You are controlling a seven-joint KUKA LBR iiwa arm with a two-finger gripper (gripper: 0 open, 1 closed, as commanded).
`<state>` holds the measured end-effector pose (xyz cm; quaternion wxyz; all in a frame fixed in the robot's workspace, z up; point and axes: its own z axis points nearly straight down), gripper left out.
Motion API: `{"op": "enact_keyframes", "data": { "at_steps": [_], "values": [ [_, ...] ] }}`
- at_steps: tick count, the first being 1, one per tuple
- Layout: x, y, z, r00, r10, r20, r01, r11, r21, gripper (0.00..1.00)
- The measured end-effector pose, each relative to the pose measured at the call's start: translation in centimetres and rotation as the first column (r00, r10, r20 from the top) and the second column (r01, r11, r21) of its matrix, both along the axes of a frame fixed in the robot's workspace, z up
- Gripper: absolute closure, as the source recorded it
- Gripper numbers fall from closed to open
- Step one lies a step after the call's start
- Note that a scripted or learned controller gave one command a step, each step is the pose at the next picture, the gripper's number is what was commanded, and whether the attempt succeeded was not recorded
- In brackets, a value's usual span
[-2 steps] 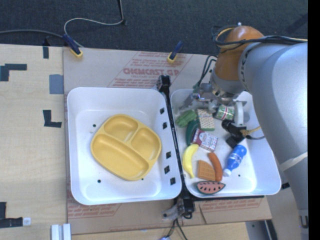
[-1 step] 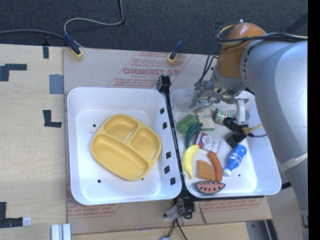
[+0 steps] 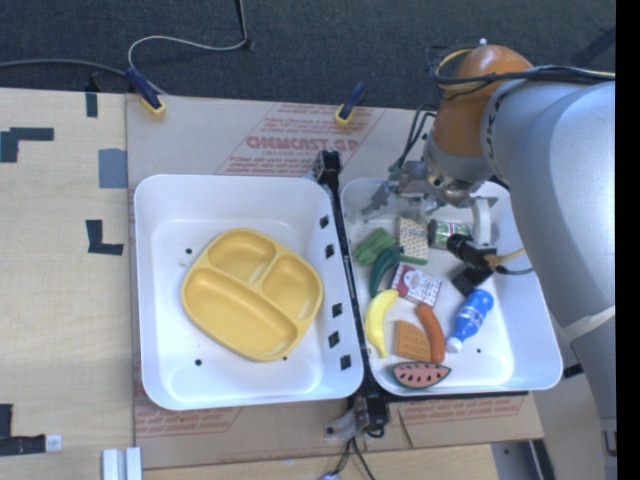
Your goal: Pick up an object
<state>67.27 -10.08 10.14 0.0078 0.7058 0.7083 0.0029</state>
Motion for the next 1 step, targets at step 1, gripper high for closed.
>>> {"op": "enact_keyframes", "data": {
  "at_steps": [1],
  "values": [
    [-1.12, 0.30, -0.89, 1.000, -0.002, 0.006, 0.002, 1.000, -0.002, 0.00]
  ]
}}
